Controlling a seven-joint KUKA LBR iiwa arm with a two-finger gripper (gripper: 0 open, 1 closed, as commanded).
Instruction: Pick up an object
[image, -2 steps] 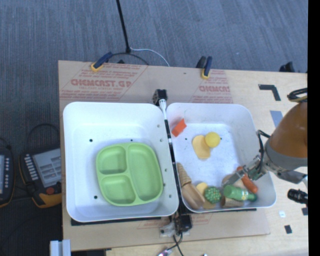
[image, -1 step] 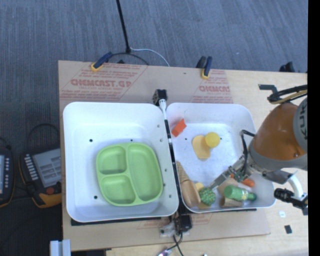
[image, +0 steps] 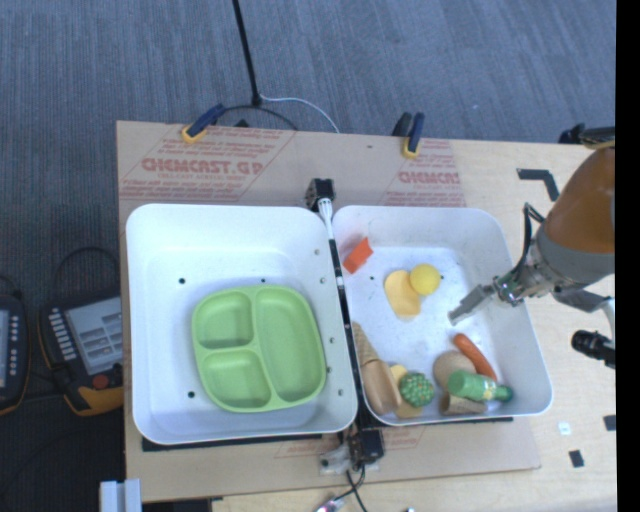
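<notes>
Two bins sat side by side on the bench. The left bin (image: 160, 240) had a green divided plate (image: 260, 347) lying flat in it, a bit nearer than the middle, and that was all it held as far as I could see.

The right bin (image: 480, 225) was where all the pickable stuff was. Going across it: an orange block (image: 357, 254) sat at the far left corner, right by the divider. Near the middle there was a flat yellow piece (image: 402, 294) with a yellow ball (image: 424, 278) touching its right side. Down at the near edge was a cluster: a tan cone-ish thing (image: 378, 378), then something green and bumpy (image: 417, 389), a potato-looking lump (image: 452, 367), a carrot (image: 475, 356) and a green bottle (image: 478, 387) all crowded together.

The gripper (image: 470, 305) hung over the right part of that bin, between the yellow pair and the carrot. Its jaws looked spread a little, with nothing between them, but it was small and a bit blurry, so take that loosely.

My read: this was the approach step, nothing grabbed yet. The next move would need it to commit to one target and drop onto it squarely. The ball looked like the cleaner pick, since the near pile was packed tight and fingers could easily nudge neighbours instead.
</notes>
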